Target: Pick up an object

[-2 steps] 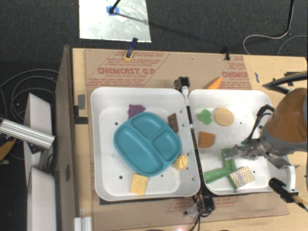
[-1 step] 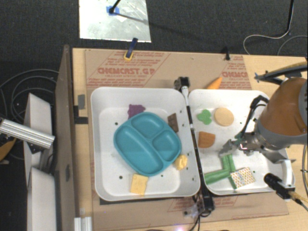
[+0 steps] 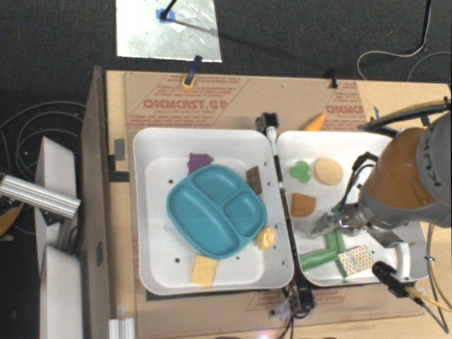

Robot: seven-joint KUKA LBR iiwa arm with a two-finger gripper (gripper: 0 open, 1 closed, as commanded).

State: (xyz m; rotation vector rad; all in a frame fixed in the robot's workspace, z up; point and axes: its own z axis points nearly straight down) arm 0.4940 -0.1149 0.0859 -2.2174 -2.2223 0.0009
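Observation:
My gripper [image 3: 333, 224] hangs low in the right bin [image 3: 353, 138], at the upper end of a green L-shaped piece [image 3: 321, 255] that lies near the bin's front wall. A patterned card [image 3: 354, 259] lies just right of that piece. An orange-brown wedge [image 3: 303, 204] sits to the gripper's upper left. Farther back are a green blob [image 3: 301, 170] and a round tan piece [image 3: 328, 170]. The arm's orange band [image 3: 399, 175] covers the bin's right part.
The left bin [image 3: 152, 210] holds a teal divided tray [image 3: 212, 210], a purple piece [image 3: 199, 162], a brown block [image 3: 254, 180], a small yellow piece [image 3: 265, 239] and a yellow square [image 3: 203, 270]. An orange stick [image 3: 315, 122] lies on the cardboard behind the bins.

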